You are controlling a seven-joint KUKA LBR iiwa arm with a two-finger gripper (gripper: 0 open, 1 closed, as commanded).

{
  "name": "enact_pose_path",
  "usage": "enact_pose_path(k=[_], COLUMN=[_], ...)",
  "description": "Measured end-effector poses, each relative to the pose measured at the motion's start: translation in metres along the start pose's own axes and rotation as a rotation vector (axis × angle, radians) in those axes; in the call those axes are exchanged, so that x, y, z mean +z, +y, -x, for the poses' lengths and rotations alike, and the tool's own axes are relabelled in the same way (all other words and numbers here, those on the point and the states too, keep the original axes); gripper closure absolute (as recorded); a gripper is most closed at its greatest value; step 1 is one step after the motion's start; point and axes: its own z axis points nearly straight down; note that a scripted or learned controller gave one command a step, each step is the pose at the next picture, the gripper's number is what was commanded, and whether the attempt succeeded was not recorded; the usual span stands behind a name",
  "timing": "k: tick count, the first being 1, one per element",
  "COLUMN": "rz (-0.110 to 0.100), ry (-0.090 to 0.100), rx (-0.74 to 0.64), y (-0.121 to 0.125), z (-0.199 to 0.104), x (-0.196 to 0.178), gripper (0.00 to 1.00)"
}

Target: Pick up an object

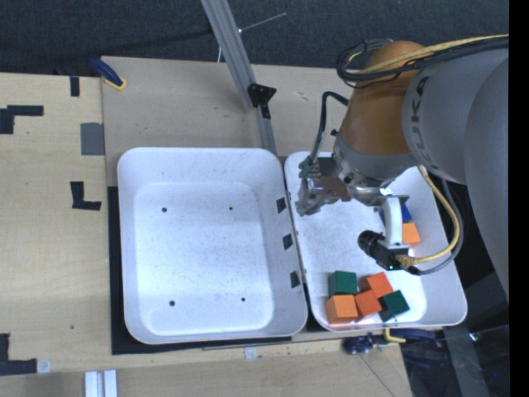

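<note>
The gripper [312, 190], finger state indiscernible, hovered over the right bin [442, 308], well apart from the clustered blocks [364, 296]; approach step, next needing descent toward them.

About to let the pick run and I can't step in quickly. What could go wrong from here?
1. The end effector sits at the right bin's upper left corner, beside the rim, away from the blocks; closing here would likely grab nothing.
2. The green and orange blocks are bunched together at the near edge, so a pick may nudge neighbours or catch two.
3. The yellow cable loops low over the bin and might snag.
</note>
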Motion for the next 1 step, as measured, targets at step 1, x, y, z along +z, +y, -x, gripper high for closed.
enact_pose_path(k=[1], rz=[0.000], ry=[0.000], rx=[0.000], y=[-0.0053], z=[-0.0606], x=[0.0054], gripper=[1.00])
